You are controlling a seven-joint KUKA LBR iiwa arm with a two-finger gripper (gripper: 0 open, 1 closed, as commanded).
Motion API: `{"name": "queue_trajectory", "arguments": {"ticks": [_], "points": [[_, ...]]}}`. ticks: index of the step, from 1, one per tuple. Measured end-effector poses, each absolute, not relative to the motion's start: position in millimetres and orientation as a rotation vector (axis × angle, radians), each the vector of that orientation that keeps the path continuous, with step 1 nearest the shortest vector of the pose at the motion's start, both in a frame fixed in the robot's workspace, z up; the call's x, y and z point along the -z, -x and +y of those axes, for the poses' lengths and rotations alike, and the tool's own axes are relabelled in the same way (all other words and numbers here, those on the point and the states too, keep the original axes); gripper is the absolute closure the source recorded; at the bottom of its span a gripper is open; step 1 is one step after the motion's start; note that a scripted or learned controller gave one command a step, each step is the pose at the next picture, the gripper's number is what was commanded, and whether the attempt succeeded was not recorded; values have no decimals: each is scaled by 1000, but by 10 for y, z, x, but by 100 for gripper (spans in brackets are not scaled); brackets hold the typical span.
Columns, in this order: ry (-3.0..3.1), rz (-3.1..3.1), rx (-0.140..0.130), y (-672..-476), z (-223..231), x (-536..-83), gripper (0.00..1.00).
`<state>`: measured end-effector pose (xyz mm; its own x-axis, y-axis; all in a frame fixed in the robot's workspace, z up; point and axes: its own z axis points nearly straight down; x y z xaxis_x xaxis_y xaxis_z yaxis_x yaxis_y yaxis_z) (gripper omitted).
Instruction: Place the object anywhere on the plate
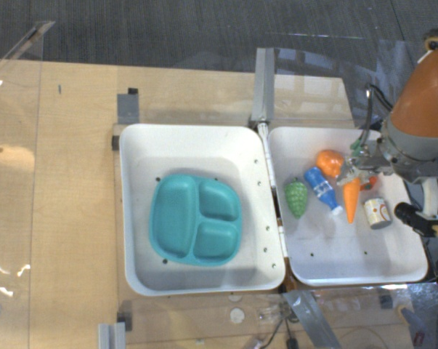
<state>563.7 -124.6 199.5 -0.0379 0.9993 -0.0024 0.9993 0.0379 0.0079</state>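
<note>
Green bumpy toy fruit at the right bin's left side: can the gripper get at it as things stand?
Probably yes. The green bumpy toy fruit lies alone on bare floor of the right white bin, apart from the blue bottle. The gripper sits by the orange carrot, with nothing over the fruit.
</note>
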Motion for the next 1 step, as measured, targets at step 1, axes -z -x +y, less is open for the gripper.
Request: {"name": "queue_trajectory", "arguments": {"ticks": [1], "points": [[-1844, 2537, -7, -5580, -445, -1855, 100]]}}
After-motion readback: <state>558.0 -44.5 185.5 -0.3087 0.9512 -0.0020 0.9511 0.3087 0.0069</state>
